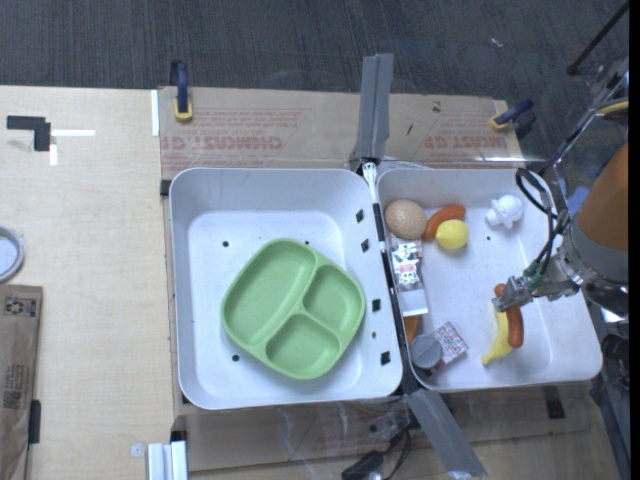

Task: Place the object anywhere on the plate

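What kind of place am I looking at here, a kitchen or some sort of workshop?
Most likely a robotics lab bench, not a kitchen. Two white bins are fixed to a board with clamps, a robot arm's gripper reaches in, and the green plate and banana look like toys.

- I'm seeing a matt green plastic plate (292, 309).
- The white bins (190, 268) are looking like smooth plastic.
- The bench (90, 228) is showing pale wood.

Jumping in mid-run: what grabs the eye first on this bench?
The green divided plate sits alone in the left bin. The right bin is cluttered: an egg, a lemon and a white toy along the far side. The gripper hovers near a banana and sausage.
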{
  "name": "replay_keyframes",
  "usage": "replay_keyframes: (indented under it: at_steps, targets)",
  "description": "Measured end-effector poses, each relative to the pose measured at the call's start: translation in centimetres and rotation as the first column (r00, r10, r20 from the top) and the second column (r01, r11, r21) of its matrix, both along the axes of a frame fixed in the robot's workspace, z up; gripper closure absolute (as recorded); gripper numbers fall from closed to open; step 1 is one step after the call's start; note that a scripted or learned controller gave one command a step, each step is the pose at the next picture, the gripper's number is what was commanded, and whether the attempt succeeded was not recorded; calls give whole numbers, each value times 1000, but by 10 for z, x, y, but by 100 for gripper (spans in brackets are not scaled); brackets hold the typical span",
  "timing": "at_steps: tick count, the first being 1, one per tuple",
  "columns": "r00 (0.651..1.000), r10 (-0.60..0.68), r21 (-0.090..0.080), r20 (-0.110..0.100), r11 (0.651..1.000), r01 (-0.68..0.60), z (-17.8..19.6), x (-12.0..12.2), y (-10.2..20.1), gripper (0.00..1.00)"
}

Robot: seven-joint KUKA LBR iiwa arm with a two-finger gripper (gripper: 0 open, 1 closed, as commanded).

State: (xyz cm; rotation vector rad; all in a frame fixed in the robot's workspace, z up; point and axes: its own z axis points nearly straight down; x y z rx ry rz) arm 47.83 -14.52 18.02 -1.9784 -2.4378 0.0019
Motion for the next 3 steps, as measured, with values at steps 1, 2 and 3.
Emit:
replay_keyframes:
  at_steps: [1, 2, 3]
  targets:
    - [978, 208, 0, -2, 978, -208, 9, 31, 59, 100]
    - [986, 165, -1, -3, 986, -165, 9, 2, 152, 100]
    - [866, 501, 0, -2, 866, -501, 25, 23, 212, 100]
